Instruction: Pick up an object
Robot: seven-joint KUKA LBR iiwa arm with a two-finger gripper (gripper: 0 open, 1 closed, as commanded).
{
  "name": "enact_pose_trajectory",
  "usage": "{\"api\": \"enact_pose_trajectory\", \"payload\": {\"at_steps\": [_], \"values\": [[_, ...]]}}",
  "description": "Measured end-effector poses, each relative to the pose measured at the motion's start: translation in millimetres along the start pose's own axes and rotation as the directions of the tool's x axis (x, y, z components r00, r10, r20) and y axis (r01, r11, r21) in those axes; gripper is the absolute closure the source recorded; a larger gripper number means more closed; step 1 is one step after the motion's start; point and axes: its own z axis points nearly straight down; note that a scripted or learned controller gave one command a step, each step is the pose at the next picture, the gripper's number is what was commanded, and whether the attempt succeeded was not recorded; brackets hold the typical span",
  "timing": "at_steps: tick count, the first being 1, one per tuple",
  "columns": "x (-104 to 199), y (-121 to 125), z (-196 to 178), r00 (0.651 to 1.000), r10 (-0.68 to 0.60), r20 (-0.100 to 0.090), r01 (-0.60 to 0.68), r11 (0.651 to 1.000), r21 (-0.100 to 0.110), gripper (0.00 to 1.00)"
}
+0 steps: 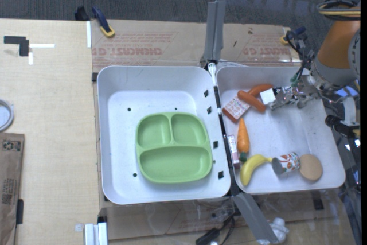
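Note:
The right bin [321,123] holds several objects. A red-orange sausage-shaped toy [254,94] lies at the back, with a small white piece [267,97] against its right end. My gripper [282,100] reaches in from the right, low over the bin, and its tip is right beside that white piece. A small red and white box [234,108] lies by the left wall. A carrot [243,135] sits below the box. Along the front are a banana [253,166], a tipped can [286,163] and a tan round disc [311,167].
The left bin [112,123] holds a green divided plate [174,147]. A grey divider post [215,31] stands behind the seam between the bins. The arm's orange band [335,46] hangs over the right bin's back right corner. Bare bin floor lies mid-right [292,129].

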Motion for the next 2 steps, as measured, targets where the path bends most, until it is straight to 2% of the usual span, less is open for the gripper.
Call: {"api": "enact_pose_trajectory", "payload": {"at_steps": [1,2], "values": [[-2,0,-7,1.000,-0.001,0.006,0.001,1.000,-0.004,1.00],[35,-41,1,0.974,-0.226,0.019,0.226,0.974,-0.013,1.00]]}}
